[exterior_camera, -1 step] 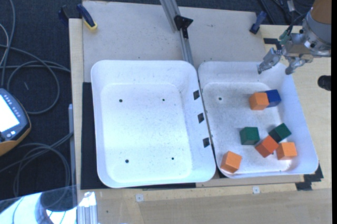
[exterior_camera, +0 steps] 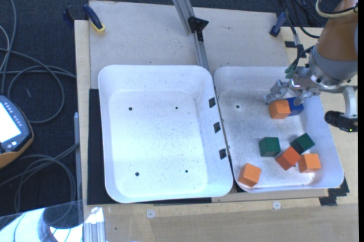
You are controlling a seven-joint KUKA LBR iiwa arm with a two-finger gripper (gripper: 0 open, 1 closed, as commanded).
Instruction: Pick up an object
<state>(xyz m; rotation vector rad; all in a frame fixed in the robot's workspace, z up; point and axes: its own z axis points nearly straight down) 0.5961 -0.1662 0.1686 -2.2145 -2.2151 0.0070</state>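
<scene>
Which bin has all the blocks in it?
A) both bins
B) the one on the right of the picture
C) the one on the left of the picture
B: the orange blocks and green blocks all lie in the right-hand bin, under the gripper.

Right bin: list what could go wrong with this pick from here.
1. The gripper sits right over an orange block that touches a blue block; closing may catch both or push one aside.
2. Both lie close to the right bin far wall, so a nudged block may jam against it.
</scene>
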